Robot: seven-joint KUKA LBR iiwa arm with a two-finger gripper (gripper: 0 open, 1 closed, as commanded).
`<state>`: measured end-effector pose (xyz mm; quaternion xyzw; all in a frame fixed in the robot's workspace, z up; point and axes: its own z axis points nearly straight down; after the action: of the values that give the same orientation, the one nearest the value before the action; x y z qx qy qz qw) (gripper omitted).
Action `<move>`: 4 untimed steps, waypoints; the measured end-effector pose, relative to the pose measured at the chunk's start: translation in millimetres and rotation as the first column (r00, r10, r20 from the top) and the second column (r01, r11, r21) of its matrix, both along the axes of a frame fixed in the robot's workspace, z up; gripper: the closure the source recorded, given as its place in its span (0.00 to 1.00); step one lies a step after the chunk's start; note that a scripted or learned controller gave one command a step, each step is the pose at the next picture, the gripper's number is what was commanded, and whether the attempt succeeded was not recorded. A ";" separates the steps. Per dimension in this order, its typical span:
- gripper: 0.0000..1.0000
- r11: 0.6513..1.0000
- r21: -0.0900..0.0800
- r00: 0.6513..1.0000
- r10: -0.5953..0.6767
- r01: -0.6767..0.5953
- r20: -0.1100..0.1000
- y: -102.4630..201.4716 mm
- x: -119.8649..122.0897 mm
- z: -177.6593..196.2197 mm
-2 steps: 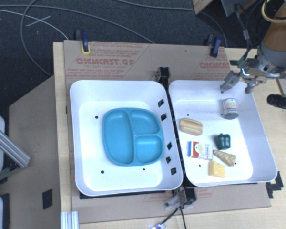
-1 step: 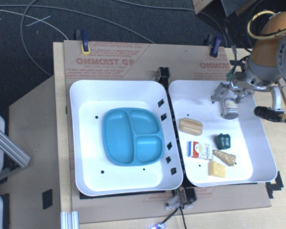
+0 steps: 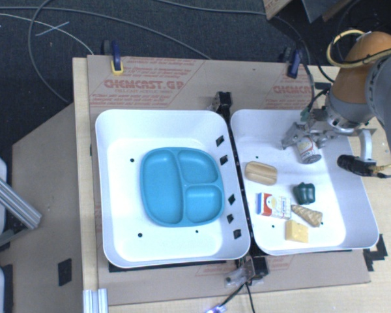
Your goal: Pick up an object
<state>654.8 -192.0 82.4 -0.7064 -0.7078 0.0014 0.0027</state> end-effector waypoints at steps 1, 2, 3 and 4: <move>1.00 1.000 -0.002 1.000 0.001 -0.001 0.007 -0.3 2.3 15.1; 1.00 1.000 -0.004 1.000 -0.001 0.001 0.014 -0.4 6.1 80.9; 1.00 1.000 -0.004 1.000 -0.001 0.001 0.012 -0.6 7.5 126.1; 1.00 1.000 0.001 1.000 0.004 -0.004 0.006 56.7 1.2 139.3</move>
<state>656.0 -135.2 221.7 -0.7049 -0.7093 -0.0009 0.0010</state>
